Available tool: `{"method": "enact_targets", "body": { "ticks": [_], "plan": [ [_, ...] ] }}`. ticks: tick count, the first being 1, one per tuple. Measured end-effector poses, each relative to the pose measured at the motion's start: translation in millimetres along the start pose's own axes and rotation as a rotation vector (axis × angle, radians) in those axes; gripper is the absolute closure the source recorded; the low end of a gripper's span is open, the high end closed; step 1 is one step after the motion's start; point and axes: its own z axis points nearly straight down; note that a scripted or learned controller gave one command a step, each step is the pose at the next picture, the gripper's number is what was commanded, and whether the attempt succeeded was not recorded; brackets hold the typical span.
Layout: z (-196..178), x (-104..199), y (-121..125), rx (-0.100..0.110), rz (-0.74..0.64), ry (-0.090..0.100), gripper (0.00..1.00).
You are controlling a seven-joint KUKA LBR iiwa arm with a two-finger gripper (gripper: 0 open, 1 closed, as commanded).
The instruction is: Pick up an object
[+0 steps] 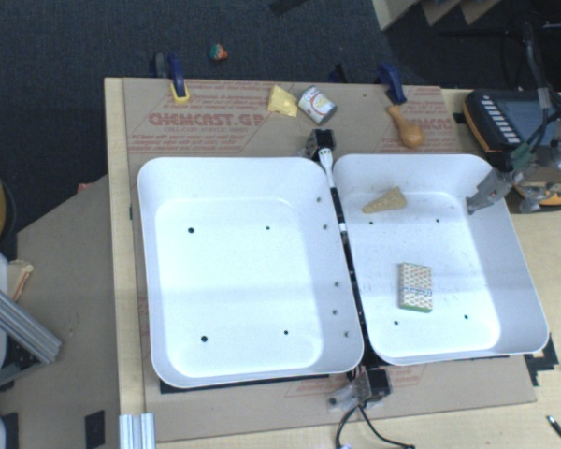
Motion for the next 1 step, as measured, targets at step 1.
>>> {"method": "enact_targets", "body": {
  "ticks": [1],
  "plan": [
    [69.1, 40.3, 26.4, 0.006, -0.004, 0.004, 0.00]
  ]
}}
